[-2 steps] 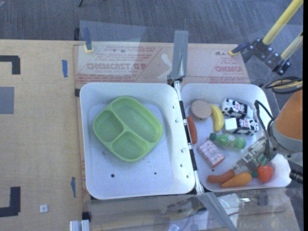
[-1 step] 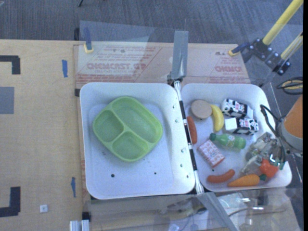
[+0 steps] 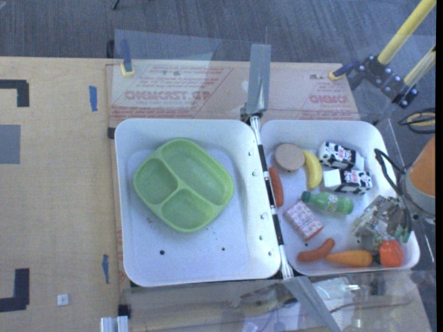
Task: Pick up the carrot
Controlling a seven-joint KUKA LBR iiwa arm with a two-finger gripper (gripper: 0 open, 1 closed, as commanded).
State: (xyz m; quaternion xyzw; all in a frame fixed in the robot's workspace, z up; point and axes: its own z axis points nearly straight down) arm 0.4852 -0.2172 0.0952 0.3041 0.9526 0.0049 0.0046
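The carrot (image 3: pixel 350 258) lies flat near the front wall of the right bin (image 3: pixel 332 125), at about 5 o'clock within that bin, its length running roughly from 9 to 3 o'clock. At its 9 o'clock end a sausage (image 3: pixel 315 250) lies just beside it, perhaps touching at the tip; at its 3 o'clock end sits a tomato (image 3: pixel 391 252), close against it. The gripper (image 3: pixel 382 221) hovers near the carrot, up toward 1 o'clock from it, and we cannot tell how far its jaws stand apart, nor do we see anything between them.

We judge that we are in the approach, with the grasp not yet made. To do it well, we should shift the gripper toward 7 o'clock until it is over the carrot's middle, away from both neighbours. We should turn the wrist so the jaws close across the carrot's width, on the 12 to 6 o'clock line, and not along its length. The front wall is near on the 6 o'clock side, so the lower finger needs room between carrot and wall; we should come down straight and slowly. If we drift toward 3 o'clock, we risk nudging the tomato or pinching it instead. The bottle (image 3: pixel 329 202) and the box (image 3: pixel 303 220) lie well apart, toward 11 o'clock, and should not trouble us.
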